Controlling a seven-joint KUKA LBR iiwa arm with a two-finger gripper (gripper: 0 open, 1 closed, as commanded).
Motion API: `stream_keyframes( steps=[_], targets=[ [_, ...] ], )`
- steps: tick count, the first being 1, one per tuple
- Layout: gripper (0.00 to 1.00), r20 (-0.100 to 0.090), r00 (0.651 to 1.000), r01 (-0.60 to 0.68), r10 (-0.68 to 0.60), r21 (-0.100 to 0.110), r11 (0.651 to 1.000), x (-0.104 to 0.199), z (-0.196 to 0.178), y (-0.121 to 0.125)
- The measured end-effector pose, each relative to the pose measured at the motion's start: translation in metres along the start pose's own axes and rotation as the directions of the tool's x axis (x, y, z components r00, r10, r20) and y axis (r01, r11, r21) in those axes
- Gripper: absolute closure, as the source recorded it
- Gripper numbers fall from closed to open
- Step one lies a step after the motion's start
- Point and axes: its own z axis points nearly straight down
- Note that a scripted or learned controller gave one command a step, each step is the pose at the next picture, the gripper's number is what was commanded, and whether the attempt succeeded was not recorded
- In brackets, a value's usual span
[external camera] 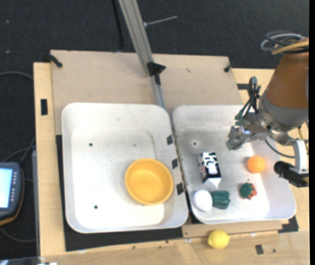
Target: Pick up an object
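The right bin [201,123] holds a black-and-white carton [210,166], a white egg-like object [203,200], a dark green piece [221,199], an orange ball [256,164] and a small red-and-green item [248,190]. A yellow bowl [149,181] sits in the left bin [91,131]. My gripper [236,138] hangs over the right bin's upper right part, above and left of the orange ball and right of the carton. Nothing shows between its fingers.
A yellow lemon [218,239] lies on the bench in front of the right bin. A metal pole [138,35] slants up from between the bins. A tablet [0,192] sits off the bench at the left.
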Motion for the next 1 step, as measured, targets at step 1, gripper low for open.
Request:
stream_keyframes(
  steps=[1],
  targets=[
    [1.00, 0.000, 1.000, 0.001, -0.001, 0.001, 1.000, -0.0007, -0.0342, 0.0010]
  ],
)
